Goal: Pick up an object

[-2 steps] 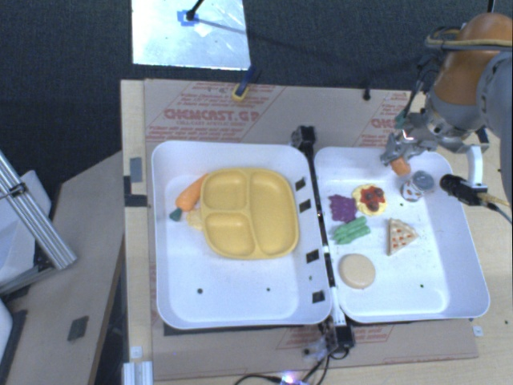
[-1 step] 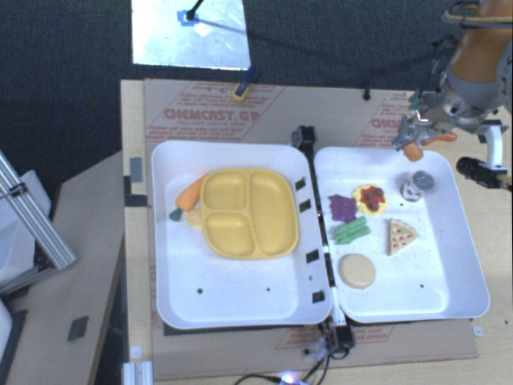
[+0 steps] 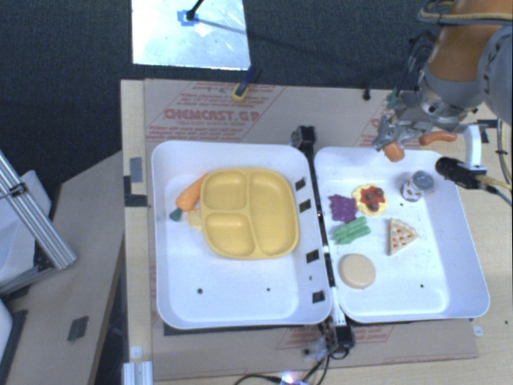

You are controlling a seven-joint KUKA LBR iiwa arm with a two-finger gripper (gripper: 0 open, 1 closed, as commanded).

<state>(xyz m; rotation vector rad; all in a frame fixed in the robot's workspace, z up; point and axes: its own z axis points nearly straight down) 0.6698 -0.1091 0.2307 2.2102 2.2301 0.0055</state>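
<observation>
My gripper hangs over the back left corner of the right bin, by its rim. A small orange piece shows between the fingertips, and the fingers are shut on it. Below it in that bin lie a purple grape cluster, a round red-and-yellow piece, a green bean pod, a pizza slice, a tan disc and a small grey-topped round thing.
The left bin holds a yellow divided plate with an orange carrot at its left edge. A black divider strip runs between the bins. A black cylinder juts over the right bin's back right.
</observation>
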